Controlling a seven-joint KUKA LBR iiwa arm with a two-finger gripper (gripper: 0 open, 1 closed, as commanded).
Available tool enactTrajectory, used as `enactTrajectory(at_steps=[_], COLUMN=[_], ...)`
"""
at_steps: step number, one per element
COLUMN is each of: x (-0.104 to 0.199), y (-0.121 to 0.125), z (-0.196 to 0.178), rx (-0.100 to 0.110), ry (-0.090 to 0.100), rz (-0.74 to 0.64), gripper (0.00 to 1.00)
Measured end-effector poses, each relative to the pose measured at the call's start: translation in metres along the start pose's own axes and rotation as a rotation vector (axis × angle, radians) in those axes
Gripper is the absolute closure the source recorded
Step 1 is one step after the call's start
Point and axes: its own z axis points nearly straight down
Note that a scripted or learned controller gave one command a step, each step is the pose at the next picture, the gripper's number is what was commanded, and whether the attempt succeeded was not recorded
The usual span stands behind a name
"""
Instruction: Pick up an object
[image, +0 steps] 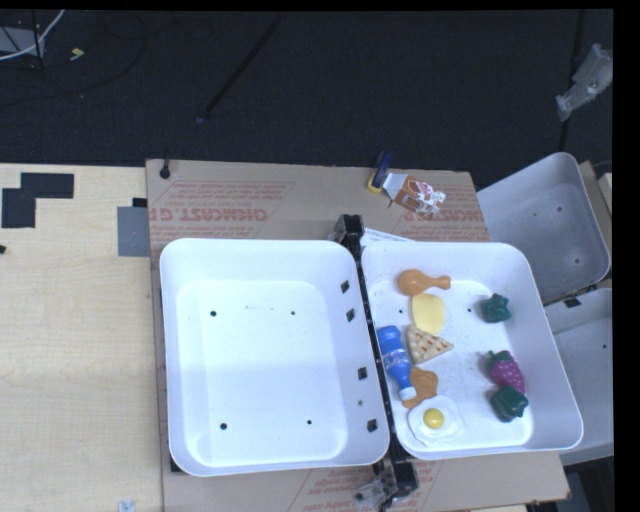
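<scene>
Now the right bin (535, 290) holds all the toy food, beside the left bin (180, 300); a blue bottle (394, 360) lies along its left wall, touching a pizza slice (428, 345) with a yellow piece (429, 313) and a drumstick (423, 282) above it. Below the bottle sit a second drumstick (423, 382) and a fried egg (435, 420); near the right wall lie a dark green piece (494, 308), purple grapes (506, 370) and a green pepper (508, 402).

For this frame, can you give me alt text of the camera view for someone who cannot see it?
Two shallow white bins sit side by side on a bench; the right bin holds toy food: a chicken drumstick, cheese slice, blue bottle, fried egg, purple grapes and two dark green vegetables. The left bin lies beside it.
</scene>
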Motion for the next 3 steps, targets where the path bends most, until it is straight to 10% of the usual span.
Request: enactTrajectory(at_steps=[1,2,3], x=[0.0016,0.0016,0.0034], y=[0.0006,0.0006,0.0013], z=[-0.0096,-0.0093,-0.0188], rx=[0.002,0.003,0.006], ry=[0.000,0.000,0.000], rz=[-0.006,-0.007,-0.013], gripper=[1.00,0.00,1.00])
